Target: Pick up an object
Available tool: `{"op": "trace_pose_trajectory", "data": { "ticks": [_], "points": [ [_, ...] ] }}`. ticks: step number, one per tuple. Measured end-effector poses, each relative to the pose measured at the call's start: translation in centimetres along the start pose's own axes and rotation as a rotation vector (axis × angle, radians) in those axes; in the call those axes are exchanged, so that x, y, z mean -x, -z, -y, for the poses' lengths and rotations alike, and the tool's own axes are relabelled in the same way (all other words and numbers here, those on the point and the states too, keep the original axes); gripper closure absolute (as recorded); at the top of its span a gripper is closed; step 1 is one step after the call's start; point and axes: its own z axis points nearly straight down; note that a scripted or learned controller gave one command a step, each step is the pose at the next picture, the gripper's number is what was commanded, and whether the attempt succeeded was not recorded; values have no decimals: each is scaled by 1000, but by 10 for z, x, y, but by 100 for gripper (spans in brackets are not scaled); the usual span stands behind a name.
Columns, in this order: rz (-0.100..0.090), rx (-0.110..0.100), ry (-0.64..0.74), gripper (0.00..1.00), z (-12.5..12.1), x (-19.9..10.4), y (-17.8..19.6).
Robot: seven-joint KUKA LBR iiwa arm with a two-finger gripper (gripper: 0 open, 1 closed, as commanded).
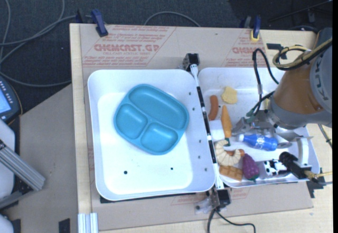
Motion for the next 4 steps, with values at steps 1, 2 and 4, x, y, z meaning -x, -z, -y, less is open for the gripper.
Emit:
{"op": "trace_pose_trajectory", "data": {
  "ticks": [1, 2, 4],
  "points": [
    [-22, -24, 13, 0, 42, -5, -5],
    [-20, -10, 21, 0, -42, -43, 100],
    [-17, -13, 12, 0, -29, -25, 11]
  ]
}}
